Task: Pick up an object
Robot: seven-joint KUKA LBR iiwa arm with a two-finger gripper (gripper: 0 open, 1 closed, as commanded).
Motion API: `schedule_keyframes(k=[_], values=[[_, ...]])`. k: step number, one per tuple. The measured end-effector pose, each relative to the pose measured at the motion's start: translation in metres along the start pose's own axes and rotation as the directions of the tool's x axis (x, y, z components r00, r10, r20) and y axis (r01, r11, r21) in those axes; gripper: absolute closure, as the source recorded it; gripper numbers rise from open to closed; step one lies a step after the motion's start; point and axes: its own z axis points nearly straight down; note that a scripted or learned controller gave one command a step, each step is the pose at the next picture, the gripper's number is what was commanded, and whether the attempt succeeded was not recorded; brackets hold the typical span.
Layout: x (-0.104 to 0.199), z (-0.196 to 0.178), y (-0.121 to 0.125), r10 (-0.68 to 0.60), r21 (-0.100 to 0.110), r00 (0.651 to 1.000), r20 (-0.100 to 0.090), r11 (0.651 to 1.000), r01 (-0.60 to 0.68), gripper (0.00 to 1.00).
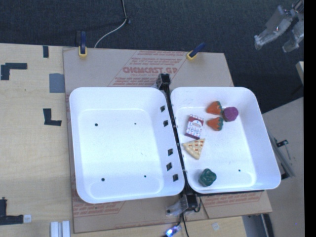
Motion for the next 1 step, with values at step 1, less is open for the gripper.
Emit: schedule_keyframes(k=[1], values=[[0.0004, -0.0097, 0.0005, -0.001, 0.0, 1.0, 0.0, 1.0, 0.001, 1.0]])
